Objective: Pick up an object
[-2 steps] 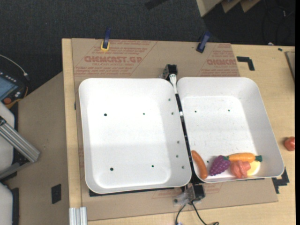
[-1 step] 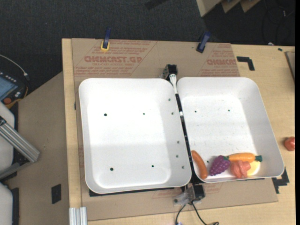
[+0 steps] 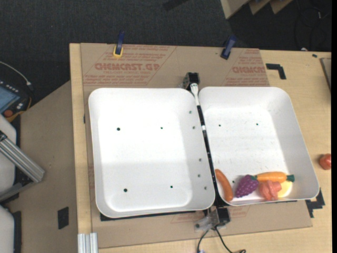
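Observation:
Two shallow white bins sit side by side on a brown board. The right bin [image 3: 253, 115] holds several toy foods along its near wall: an orange sausage-like piece [image 3: 224, 185], a purple grape bunch [image 3: 246, 186], an orange carrot with a green tip [image 3: 274, 176], a red piece [image 3: 268, 190] and a pale yellow piece [image 3: 285, 190]. The left bin [image 3: 142, 104] shows bare white floor with small dark holes.
A small red-orange object [image 3: 325, 162] lies on the bench right of the right bin. Blue clamps [image 3: 119, 45] [image 3: 228, 47] hold the board's far edge. A black divider strip [image 3: 202, 136] runs between the bins. Metal framing [image 3: 18, 159] stands at the left.

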`<state>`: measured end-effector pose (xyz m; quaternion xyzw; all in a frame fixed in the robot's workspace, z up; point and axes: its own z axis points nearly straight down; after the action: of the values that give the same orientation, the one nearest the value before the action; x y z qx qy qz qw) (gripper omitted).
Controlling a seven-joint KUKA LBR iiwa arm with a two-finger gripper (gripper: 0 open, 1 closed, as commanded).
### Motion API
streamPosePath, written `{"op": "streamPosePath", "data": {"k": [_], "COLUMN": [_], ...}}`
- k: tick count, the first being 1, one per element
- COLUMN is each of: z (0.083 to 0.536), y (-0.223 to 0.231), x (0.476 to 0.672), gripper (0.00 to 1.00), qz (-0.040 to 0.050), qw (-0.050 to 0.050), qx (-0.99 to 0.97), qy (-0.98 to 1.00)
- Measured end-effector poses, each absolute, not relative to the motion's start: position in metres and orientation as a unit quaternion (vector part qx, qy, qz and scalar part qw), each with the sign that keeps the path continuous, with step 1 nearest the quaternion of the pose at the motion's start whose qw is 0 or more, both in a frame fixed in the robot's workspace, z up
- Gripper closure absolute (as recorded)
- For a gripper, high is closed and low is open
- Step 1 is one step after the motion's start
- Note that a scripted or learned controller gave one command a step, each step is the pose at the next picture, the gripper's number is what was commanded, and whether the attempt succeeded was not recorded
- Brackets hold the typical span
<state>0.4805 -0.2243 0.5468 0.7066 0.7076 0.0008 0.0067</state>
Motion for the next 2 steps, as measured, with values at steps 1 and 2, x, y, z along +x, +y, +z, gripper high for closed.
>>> {"op": "streamPosePath", "data": {"k": [1,2], "z": [0.484,0.511], "y": [-0.224,-0.224], "x": [0.479,0.480], "gripper": [1.00,1.00], "qz": [-0.0015,0.0008], "qw": [-0.003,0.004], "qx": [0.707,0.707], "qy": [0.707,0.707]}}
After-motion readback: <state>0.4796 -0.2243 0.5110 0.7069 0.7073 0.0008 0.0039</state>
